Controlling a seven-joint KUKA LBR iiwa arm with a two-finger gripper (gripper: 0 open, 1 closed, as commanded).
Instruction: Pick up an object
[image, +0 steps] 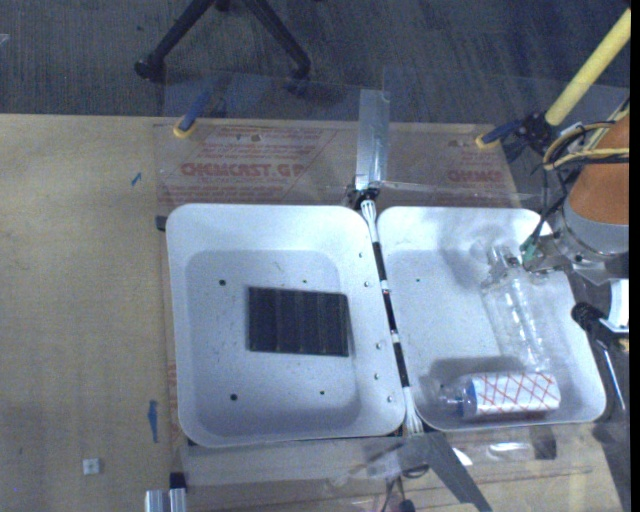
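1. Clear plastic bottle (515, 305) is my best guess at the object being gone for; it lies on its side in the right bin (425, 250), running from near the far right part of the bin toward the near wall.
2. A second candidate, the red-and-white patterned tube (505, 393) with a blue cap, lies along the near wall of the same bin, just beside the bottle's lower end.
3. The left bin (200, 240) holds a dark ribbed block (298, 321), lying flat.
4. The gripper (548, 256) hangs at the right bin's far right corner, close to the bottle's upper end; whether it is released or clenched I cannot tell.
5. Judged from this, nothing is lifted yet: every object rests on a bin floor, so the grasp and the raise both remain.
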